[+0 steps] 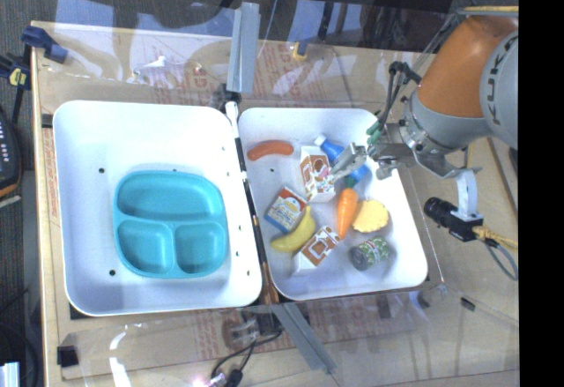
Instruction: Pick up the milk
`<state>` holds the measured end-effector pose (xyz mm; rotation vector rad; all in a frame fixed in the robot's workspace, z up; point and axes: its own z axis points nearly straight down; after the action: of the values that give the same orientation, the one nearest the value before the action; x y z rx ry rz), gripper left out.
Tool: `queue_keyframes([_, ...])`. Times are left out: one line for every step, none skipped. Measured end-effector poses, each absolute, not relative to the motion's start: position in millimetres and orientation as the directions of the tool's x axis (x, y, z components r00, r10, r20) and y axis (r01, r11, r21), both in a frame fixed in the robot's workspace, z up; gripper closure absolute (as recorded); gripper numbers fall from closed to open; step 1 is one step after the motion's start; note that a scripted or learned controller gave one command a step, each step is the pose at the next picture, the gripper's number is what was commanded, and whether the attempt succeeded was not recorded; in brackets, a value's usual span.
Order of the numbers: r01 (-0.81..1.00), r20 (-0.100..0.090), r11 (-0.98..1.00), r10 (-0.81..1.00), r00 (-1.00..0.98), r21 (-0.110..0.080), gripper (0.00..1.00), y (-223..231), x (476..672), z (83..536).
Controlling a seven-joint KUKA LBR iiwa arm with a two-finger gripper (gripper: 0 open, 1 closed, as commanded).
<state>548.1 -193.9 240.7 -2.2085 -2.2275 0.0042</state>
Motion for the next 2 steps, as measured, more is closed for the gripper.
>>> queue_keyframes([0.994,0.003,0.110,0.994,-0.110,-0.005,0.00,-183,578.2,181])
queue_keyframes([0.995,0.002,-0.101,0.995,0.101,-0.004,0.00,-207,626.3,92])
